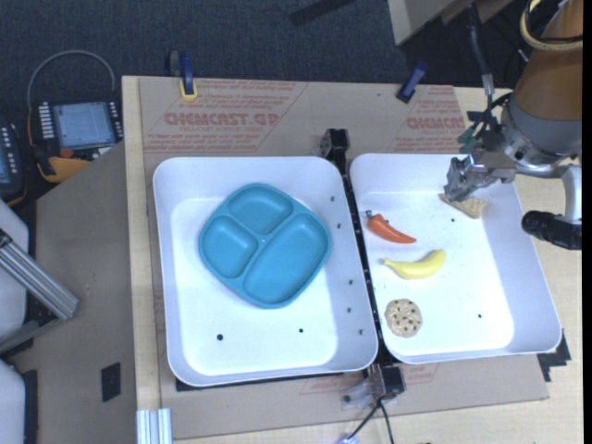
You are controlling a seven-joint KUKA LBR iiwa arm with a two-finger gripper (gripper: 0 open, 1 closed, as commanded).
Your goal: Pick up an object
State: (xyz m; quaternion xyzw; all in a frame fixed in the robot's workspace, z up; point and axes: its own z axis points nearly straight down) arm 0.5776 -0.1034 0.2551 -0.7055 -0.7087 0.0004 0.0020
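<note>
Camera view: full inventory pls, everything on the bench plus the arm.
Bins: 2, white, side by side on the bench.
Divided plate: 1, blue, middle of left bin.
Chili pepper: 1, orange-red, right bin near its left wall.
Banana: 1, yellow, right bin, below the pepper.
Cookie: 1, tan with dark chips, right bin, near front.
Tan piece: 1, beige, right bin far side, under the gripper; identity unclear.
Clamps: 2, at the board's far edge.
Screen device: 1, far left.
Arm: 1, from right.
Gripper: 1, over the tan piece.
</note>
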